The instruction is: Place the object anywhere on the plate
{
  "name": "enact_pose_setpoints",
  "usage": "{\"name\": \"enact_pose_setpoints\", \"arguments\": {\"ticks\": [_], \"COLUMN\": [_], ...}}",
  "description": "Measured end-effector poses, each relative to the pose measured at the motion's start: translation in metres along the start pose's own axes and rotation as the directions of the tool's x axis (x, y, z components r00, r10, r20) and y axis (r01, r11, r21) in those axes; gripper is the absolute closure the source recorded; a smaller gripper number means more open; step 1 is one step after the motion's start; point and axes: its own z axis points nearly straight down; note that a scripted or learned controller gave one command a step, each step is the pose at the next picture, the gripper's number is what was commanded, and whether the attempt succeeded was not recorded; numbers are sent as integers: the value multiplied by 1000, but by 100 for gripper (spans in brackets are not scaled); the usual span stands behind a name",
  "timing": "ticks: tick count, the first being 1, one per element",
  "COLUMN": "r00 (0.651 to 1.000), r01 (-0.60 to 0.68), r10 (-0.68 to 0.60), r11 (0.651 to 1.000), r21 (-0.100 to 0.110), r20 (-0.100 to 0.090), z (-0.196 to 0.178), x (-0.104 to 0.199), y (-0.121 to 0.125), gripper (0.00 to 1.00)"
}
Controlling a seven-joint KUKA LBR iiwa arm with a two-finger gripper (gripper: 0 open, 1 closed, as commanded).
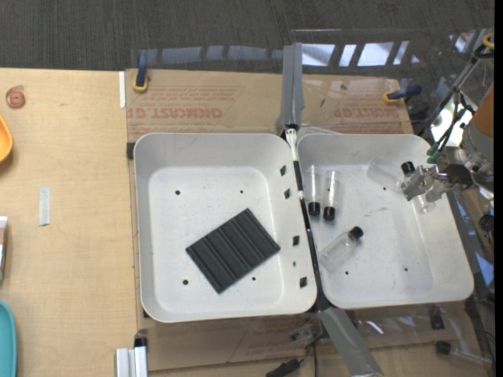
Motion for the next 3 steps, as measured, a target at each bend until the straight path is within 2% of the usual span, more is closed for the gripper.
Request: {"name": "enact_pose_setpoints", "arguments": {"ticks": [1, 2, 3], "r00": [1000, 991, 990], "r01": [-17, 133, 138], "r10": [17, -133, -138], "r11": [1000, 991, 990], "r21": [1, -1, 1], "r20": [-1, 0, 1], "z": [2, -10, 8], "x": [51, 126, 193], "y": [-66, -70, -6], "gripper": [100, 100, 100]}}
